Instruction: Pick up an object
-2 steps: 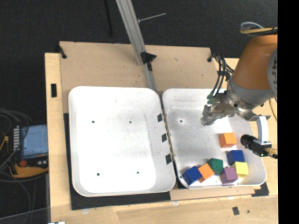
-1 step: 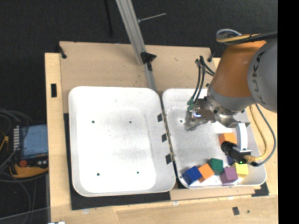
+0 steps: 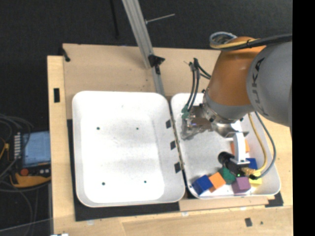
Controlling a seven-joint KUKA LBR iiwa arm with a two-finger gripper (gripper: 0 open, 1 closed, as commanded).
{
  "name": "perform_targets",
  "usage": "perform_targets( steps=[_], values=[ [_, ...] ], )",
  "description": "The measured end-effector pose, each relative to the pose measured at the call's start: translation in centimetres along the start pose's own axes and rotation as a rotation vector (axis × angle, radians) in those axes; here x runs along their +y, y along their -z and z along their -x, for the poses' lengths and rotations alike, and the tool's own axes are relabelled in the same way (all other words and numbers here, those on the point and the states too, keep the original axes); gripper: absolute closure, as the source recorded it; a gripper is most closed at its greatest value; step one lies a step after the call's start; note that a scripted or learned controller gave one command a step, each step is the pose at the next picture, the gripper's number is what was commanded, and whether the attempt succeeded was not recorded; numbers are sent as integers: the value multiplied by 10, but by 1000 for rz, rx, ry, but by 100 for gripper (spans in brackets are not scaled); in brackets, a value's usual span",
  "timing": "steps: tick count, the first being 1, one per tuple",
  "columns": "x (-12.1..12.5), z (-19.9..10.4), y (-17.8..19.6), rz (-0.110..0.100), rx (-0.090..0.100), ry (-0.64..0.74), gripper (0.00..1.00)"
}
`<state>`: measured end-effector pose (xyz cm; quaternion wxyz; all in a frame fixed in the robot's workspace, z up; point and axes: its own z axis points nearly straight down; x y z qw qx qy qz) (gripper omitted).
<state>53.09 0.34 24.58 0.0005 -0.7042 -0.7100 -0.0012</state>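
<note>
- Camera view, looking down at a slant: my grey arm (image 3: 256, 77) with its orange band reaches in from the right. My gripper (image 3: 191, 126) hangs over the upper left part of the right bin (image 3: 206, 151), close to the wall beside the left bin (image 3: 123, 146).
- I cannot tell how far my gripper is open, or whether it has hold of anything.
- The objects cluster along the right bin's near edge, well apart from my gripper: a blue block (image 3: 202, 184) touching an orange block (image 3: 217, 180), a dark green piece (image 3: 228, 175) and a purple block (image 3: 241, 185).
</note>
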Motion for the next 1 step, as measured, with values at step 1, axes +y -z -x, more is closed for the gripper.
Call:
perform_targets(
  steps=[1],
  values=[
    [-14,-61,-5,-2,-1,0,100]
  ],
)
